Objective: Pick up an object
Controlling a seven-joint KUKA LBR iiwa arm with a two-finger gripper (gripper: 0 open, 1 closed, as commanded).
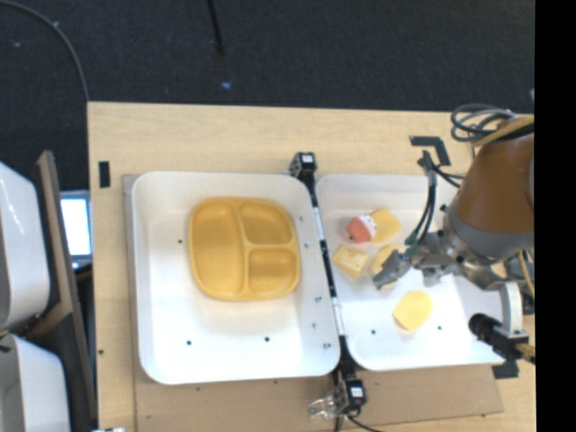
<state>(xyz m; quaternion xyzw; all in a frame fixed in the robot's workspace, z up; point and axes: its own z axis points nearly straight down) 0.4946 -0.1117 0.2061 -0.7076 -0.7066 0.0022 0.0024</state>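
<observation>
Low in the right bin [378,360] lies a yellow round piece [413,310]; just above it the gripper [389,273] hovers, whether its fingers are spread or pressed together cannot be told.

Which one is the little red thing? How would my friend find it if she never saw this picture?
Look at the white bin on the right, the one without the big yellow divided plate. Near its top left sits a small cluster of yellow pieces, and the little red thing touches the uppermost yellow block. It is the only red piece; all its neighbours are yellow.
</observation>
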